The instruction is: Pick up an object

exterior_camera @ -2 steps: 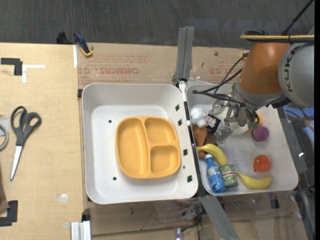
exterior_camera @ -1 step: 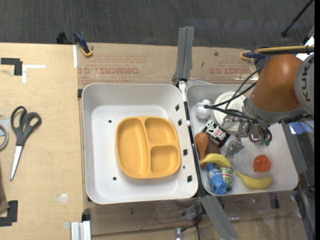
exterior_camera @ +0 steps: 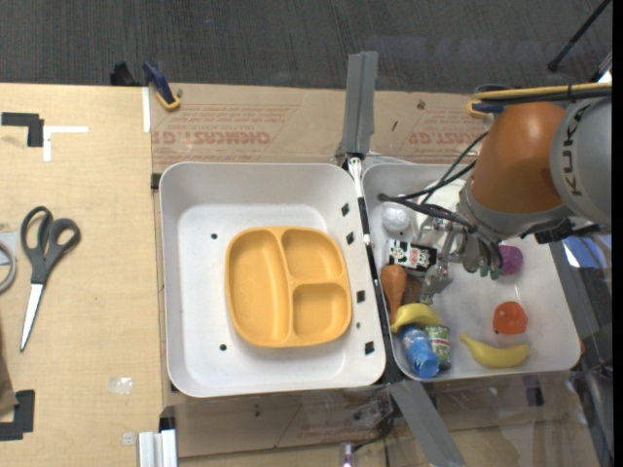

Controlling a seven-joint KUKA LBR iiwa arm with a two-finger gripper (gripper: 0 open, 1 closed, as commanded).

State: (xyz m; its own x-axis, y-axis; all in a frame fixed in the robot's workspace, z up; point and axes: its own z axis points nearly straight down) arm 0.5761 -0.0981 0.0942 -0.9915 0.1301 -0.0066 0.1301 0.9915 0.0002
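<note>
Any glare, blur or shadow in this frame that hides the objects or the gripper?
Camera view: even lighting, soft shadows. The yellow tray and scissors are sharp. The right bin is bright but not washed out. The gripper is cluttered by cables and slightly soft, finger state unreadable.

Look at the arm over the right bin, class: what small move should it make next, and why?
Probably a short drop straight down. The gripper hangs over the right bin, just above the carrot and a banana, with nothing seen between its fingers. Those are the nearest things; the tomato lies farther off.
</note>
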